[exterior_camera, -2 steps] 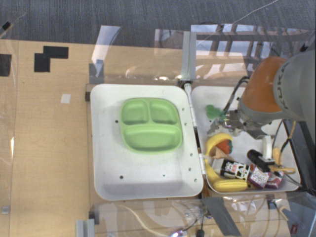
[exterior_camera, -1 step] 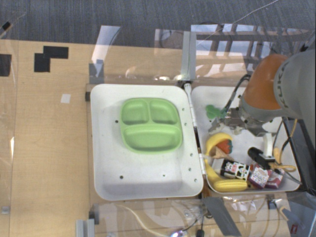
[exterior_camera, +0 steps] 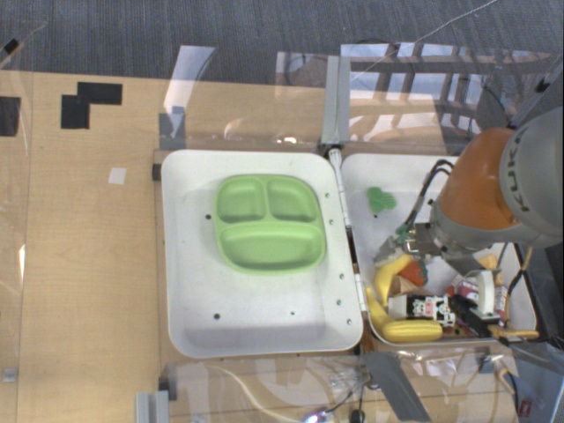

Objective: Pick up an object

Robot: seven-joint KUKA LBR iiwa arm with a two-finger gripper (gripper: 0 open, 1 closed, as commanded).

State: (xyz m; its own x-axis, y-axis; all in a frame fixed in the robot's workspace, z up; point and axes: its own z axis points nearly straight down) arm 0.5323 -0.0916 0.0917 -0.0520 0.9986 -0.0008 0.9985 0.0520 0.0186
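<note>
Banana (exterior_camera: 385, 282) just below and left of the claw (exterior_camera: 412, 241) in the right bin (exterior_camera: 379, 173); claw's state impossible to tell.

Green divided plate (exterior_camera: 269, 223) in white bin (exterior_camera: 189, 263); yellow bananas (exterior_camera: 388, 293); orange-banded grey arm (exterior_camera: 493, 188).

A green divided plate (exterior_camera: 269, 223) lies in the left white bin (exterior_camera: 189, 315), toward its far side. Black angular markers (exterior_camera: 88, 102) sit on the wooden bench (exterior_camera: 79, 263) at far left.

Grey carpet floor (exterior_camera: 176, 7), light wooden bench (exterior_camera: 79, 263)
</note>
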